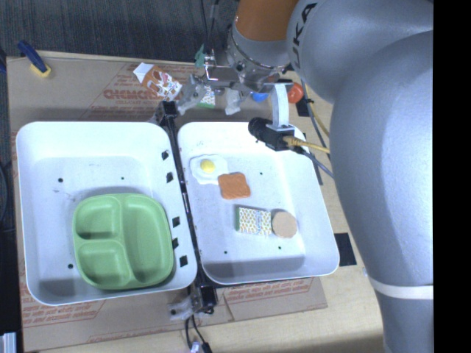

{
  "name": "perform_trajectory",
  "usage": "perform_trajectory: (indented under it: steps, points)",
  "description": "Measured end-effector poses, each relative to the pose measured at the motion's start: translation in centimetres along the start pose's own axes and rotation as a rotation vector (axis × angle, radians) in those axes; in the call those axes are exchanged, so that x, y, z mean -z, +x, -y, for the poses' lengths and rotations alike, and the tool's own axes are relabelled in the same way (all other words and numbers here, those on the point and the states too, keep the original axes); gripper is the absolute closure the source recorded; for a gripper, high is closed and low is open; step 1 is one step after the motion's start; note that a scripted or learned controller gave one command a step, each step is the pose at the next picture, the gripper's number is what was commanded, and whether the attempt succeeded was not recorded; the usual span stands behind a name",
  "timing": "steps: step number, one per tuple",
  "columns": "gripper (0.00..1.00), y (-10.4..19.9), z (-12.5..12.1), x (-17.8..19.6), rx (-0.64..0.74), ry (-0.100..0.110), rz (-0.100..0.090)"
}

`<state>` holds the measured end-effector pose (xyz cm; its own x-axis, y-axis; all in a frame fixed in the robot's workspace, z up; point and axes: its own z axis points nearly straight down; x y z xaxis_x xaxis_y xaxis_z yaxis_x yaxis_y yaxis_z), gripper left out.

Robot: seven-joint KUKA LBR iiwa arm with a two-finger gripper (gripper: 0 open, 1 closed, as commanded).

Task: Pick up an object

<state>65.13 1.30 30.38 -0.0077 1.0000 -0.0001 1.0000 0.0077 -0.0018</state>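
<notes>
The grey arm reaches in from the right, its orange band at the top of the view, and the gripper sits above the far rim of the right bin, close to where the two bins meet. Its metal parts are tangled visually with cables and clutter behind the bins, so how far it is open cannot be told, and nothing can be seen held in it.

Just below the gripper, inside the right bin, lies a toy fried egg with a yellow yolk. Touching or nearly touching the egg, a little further from the gripper, is an orange square piece. Further down again, toward the near side of the bin, a patterned rectangular piece lies right beside a round tan piece. A black fitting on the arm hangs over the bin's far right part, to the right of the gripper and slightly below it.

Well away from the gripper, down and to the left, the left bin holds a green divided tray with three compartments.

To the left of the gripper, on the desk beyond the bins, lies a crumpled wrapper.
</notes>
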Motion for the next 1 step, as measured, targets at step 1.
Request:
perform_trajectory:
  steps: [1]
  points:
    - [0.0,-0.93,-0.35,-11.42,-0.002,0.006,0.0]
